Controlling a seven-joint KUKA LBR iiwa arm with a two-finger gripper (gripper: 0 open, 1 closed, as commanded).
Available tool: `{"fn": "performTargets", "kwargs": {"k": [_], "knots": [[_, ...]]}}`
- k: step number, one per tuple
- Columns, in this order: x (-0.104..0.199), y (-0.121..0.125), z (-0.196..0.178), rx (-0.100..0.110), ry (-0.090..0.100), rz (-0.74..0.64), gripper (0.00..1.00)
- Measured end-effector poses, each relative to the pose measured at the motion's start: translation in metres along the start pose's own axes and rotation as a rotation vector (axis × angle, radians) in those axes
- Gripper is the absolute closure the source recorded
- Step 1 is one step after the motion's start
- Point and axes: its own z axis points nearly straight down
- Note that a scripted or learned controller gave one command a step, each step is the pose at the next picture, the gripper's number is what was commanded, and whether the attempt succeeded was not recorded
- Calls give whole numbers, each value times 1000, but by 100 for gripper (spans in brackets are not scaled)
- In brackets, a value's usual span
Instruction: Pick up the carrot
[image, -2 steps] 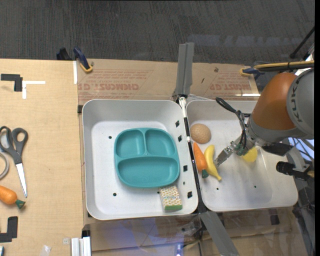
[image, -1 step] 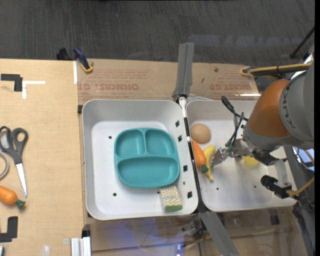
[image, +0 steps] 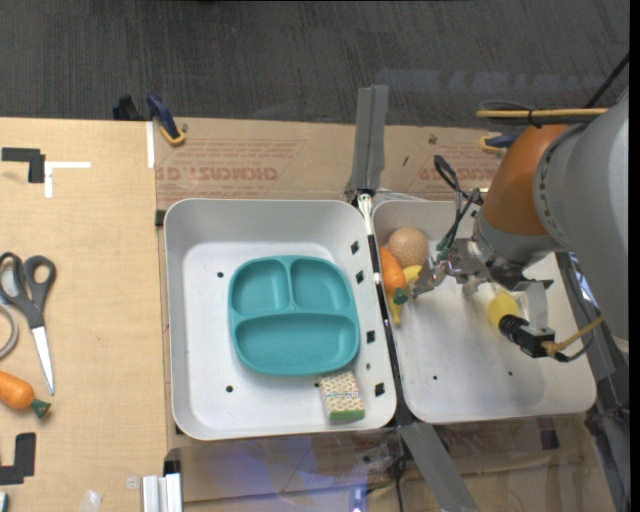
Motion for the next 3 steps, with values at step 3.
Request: {"fn": "performTargets", "kwargs": {"k": [3], "knots": [[-1,11,0,3,0,746,0]]}}
